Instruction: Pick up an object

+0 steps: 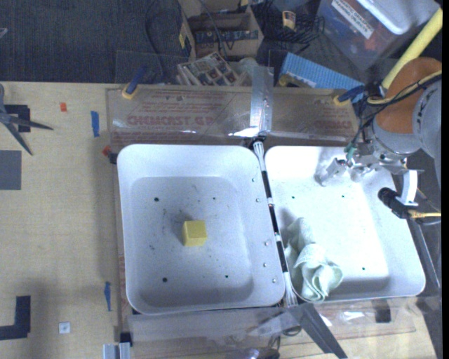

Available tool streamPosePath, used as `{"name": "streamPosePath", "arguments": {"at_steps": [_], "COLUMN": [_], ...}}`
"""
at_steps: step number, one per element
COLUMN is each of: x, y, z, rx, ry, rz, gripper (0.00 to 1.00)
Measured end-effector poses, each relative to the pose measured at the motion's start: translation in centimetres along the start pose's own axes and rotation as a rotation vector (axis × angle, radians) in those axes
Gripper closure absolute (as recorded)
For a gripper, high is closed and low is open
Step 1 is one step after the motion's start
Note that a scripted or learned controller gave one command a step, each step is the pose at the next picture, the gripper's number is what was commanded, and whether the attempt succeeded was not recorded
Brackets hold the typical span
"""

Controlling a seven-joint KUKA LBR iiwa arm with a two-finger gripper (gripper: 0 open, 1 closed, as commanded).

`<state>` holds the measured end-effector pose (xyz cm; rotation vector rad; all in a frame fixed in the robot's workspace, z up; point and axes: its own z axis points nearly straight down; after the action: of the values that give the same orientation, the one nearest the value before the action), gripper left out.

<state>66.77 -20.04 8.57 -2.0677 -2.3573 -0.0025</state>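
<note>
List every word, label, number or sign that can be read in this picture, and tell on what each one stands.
Red lettering on the clear panel behind the bins: blurred, cannot be read.
Label on the box at the top right: too small to read.
Yellow block, crumpled cloth, both bins: no text.

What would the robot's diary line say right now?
gripper: over right bin, far edge | holding: nothing seen | block: left bin | cloth: right bin, near-left corner
</note>
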Motion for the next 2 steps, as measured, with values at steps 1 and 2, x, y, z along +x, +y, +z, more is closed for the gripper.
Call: {"name": "streamPosePath", "arguments": {"at_steps": [1, 2], "x": [6.8, 6.9], "y": [0.8, 1.0], "z": [-0.1, -1.3], "rx": [-0.001, -0.006], "ry": [-0.005, -0.005], "rz": [0.472, 0.469], "gripper": [0.00, 1.00]}}
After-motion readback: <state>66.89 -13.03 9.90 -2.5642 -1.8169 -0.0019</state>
